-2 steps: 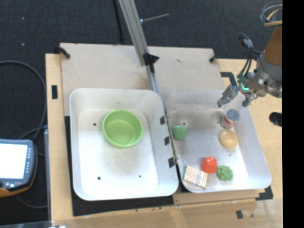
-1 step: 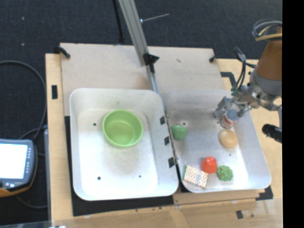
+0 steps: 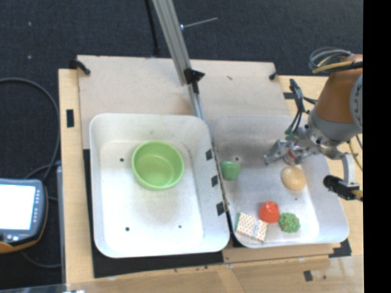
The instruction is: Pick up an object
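The left bin holds 1 green bowl; the right bin holds 5 small items. The gripper hangs near the beige egg.

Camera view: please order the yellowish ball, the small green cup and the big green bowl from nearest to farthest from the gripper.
Measured from the gripper, over the right bin:
1. Yellowish ball, just below the gripper in the right bin.
2. Small green cup, at the left edge of the right bin, beside the divider.
3. Big green bowl, in the left bin, farthest away.
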Robot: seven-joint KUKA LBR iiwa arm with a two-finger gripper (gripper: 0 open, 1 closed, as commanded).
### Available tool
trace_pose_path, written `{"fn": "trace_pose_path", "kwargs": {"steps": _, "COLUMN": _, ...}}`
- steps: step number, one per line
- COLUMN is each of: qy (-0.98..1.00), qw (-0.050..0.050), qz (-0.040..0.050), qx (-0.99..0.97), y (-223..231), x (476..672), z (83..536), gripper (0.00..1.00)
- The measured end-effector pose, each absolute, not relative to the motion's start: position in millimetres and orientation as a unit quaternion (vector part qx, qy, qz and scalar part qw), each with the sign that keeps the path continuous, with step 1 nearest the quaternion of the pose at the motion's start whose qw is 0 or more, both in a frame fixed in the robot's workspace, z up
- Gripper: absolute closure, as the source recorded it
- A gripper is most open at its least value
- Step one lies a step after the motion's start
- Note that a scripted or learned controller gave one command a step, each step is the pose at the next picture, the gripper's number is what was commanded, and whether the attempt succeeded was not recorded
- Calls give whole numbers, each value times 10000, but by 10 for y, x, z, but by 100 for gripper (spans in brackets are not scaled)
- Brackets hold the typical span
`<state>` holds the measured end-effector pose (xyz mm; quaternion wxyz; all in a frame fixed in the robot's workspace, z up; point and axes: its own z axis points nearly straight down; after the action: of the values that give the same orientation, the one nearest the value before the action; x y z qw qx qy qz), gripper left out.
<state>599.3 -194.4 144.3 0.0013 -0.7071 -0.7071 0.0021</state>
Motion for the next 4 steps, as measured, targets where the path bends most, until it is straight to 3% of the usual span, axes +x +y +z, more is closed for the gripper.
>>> {"fn": "trace_pose_path", "kwargs": {"steps": 1, "qy": -7065, "qw": 0, "qz": 15, "qx": -7077, "y": -1955, "x": 5988, "z": 985, "gripper": 0}}
{"fn": "trace_pose_path", "kwargs": {"steps": 2, "qy": -7051, "qw": -25, "qz": -8, "qx": -7091, "y": -1967, "x": 6004, "z": 1125, "gripper": 100}}
{"fn": "trace_pose_path", "kwargs": {"steps": 4, "qy": -7051, "qw": -42, "qz": -17, "qx": -7091, "y": -2081, "x": 5981, "z": 2370, "gripper": 100}}
